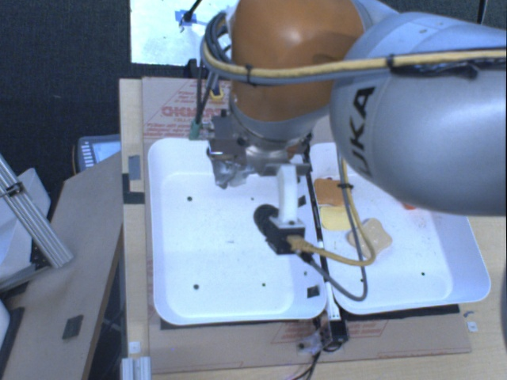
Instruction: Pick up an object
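Observation:
My gripper hangs low over the far right part of the left white bin, under the big orange wrist band. Nothing shows between it and the bin floor. In the right bin, close to the wall the two bins share, lie an orange piece, a yellow piece and a tan, bread-like piece. A small red thing peeks out from under the arm further right. The arm hides much of the right bin's far half.
The bins sit on a cardboard sheet on the bench. A metal rail leans at the left edge, beside a small screen. The left bin's floor bears only small dark dots.

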